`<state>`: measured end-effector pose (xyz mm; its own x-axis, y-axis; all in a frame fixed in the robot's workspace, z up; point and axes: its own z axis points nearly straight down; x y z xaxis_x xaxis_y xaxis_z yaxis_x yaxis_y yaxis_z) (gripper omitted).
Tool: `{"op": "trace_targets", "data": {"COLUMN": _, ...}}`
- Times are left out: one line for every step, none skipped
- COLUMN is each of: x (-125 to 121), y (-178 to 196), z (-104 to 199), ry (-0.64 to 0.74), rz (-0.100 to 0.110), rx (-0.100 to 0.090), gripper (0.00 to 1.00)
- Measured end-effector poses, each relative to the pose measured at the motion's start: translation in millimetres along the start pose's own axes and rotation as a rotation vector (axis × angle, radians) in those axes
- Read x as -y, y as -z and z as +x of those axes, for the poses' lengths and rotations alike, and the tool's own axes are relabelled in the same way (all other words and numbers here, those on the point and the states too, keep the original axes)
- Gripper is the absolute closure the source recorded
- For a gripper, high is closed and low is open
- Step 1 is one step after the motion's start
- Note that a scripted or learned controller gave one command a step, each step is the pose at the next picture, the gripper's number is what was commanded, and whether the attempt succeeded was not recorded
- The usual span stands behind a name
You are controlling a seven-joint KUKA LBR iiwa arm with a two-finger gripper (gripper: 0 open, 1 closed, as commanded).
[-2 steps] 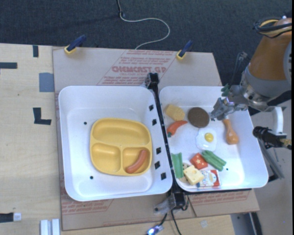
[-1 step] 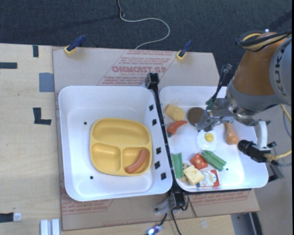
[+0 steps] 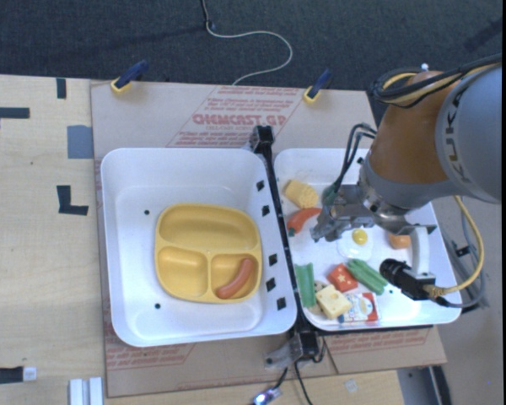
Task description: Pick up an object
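Note:
My gripper (image 3: 331, 226) hangs low over the middle of the right bin (image 3: 443, 310), with the grey and orange arm reaching in from the right. A red toy pepper (image 3: 301, 219) lies just to its left, and a yellow corn cob (image 3: 300, 194) sits above that. A fried egg (image 3: 358, 241) rests just right of the gripper. Nothing shows as held.
Toward the right bin's front lie a green bean (image 3: 304, 283), a green piece (image 3: 368, 275), a red piece (image 3: 341, 278), a cheese wedge (image 3: 330, 300) and an orange piece (image 3: 398, 241). The left bin (image 3: 122, 226) bears a yellow divided tray (image 3: 204, 226) with a sausage (image 3: 236, 278).

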<state>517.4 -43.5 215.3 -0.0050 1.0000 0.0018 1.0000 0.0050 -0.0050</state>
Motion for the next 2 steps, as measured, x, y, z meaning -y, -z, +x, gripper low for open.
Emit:
{"op": "trace_targets", "data": {"x": 2, "y": -1, "z": -7, "ry": -0.003, "rz": -0.002, "rx": 0.001, "gripper": 1.00}}
{"op": "trace_targets", "data": {"x": -2, "y": 10, "z": -18, "ry": -0.004, "rz": -0.004, "rx": 0.002, "gripper": 1.00}}
